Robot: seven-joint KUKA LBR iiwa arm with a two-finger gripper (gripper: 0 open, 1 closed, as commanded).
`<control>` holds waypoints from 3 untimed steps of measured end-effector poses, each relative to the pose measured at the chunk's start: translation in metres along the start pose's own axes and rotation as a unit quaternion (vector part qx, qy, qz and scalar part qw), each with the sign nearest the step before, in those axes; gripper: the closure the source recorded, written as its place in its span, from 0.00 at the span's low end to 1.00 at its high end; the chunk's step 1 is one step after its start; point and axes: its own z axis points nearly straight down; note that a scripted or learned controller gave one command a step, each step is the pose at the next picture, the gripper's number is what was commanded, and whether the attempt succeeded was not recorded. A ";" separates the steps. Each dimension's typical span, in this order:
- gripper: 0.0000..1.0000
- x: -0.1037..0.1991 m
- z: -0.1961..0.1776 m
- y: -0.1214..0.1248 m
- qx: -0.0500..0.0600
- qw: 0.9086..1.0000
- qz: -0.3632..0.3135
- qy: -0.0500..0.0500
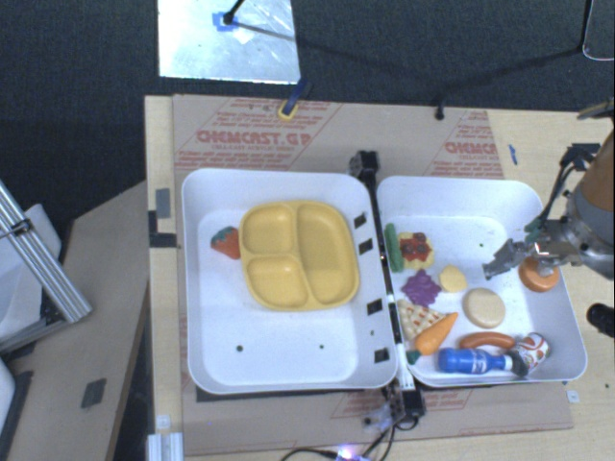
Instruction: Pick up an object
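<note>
Reaching: the grey arm comes over the desk's right edge, and its pincer (500,260) hangs low inside the right bin (461,198), near that bin's right wall.
Pincer: the two dark fingers look slightly spread, with nothing between them; no object is pinched.
Nearest objects: an orange round piece (539,277) sits just beside the pincer toward the bin's right wall, a pale oval bun (483,306) lies just toward the desk's front edge from it, and a small yellow piece (453,279) lies on its other side.
Other objects, right bin: a green stick (392,246) runs along the wall shared with the left bin, with a red-and-yellow piece (416,249) beside it; a purple piece (421,287), a pizza slice (415,316) and a carrot (435,334) lie nearer the front; a sausage (487,340) and a blue bottle (476,361) rest by the bin's front wall.
Left bin: the left bin (207,353) bears a yellow divided plate (296,255), with a strawberry (227,242) touching or just beside the plate's left rim.
Progress: judged from how things lie, the pick is at the approach stage; every object rests on a bin floor and none is lifted.
Left to do: settle the fingers around one object, likely the orange piece or the bun, close on it and raise it clear.
Risk: the orange piece sits tight to the bin wall, which may crowd one finger.
</note>
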 end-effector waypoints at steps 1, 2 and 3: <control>0.00 0.000 -0.007 0.003 -0.007 1.000 -0.002 -0.002; 0.00 0.000 0.050 -0.006 -0.004 1.000 -0.001 -0.001; 0.00 -0.001 0.111 -0.002 -0.007 1.000 -0.001 -0.002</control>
